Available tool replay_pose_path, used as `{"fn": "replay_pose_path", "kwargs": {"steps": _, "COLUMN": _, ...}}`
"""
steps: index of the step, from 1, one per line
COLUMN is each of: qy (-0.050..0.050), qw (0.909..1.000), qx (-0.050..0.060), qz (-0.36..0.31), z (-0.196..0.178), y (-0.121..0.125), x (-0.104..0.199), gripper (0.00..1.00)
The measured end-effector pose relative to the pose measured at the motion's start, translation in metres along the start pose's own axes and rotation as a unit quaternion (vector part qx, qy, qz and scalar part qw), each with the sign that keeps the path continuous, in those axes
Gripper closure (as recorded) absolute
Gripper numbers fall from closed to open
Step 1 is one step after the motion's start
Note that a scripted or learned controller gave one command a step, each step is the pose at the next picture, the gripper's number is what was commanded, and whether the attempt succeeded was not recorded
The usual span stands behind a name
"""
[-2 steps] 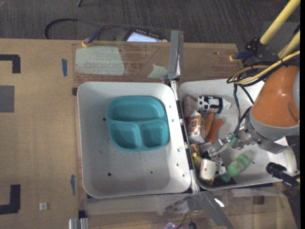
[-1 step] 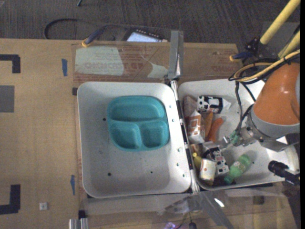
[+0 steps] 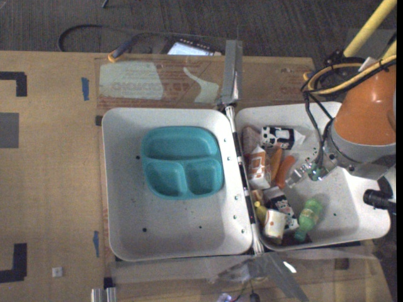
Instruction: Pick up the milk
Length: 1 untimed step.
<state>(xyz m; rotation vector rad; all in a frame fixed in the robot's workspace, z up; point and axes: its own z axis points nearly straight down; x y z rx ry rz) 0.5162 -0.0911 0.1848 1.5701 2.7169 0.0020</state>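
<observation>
Arm point(image 3: 368, 115) reaches in from the right over the right bin point(image 3: 352, 216); gripper point(image 3: 301, 173) hangs low in that bin, just right of a carrot point(image 3: 284, 167), finger state cannot be told and nothing is seen between them. Milk point(image 3: 278, 136), a cow-patterned carton, lies on its side at the bin's far left part, near the gripper but apart from it, with a green bottle point(image 3: 308, 216) and other small items toward the near edge. Left bin point(image 3: 119, 187) holds a teal tray point(image 3: 182, 161).
</observation>
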Motion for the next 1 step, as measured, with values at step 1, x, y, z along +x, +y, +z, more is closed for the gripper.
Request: {"fn": "replay_pose_path", "kwargs": {"steps": 1, "qy": 0.000, "qw": 0.9884, "qx": -0.001, "qz": -0.152, "z": -0.0750, "y": 0.0409, "x": 0.0985, "gripper": 1.00}}
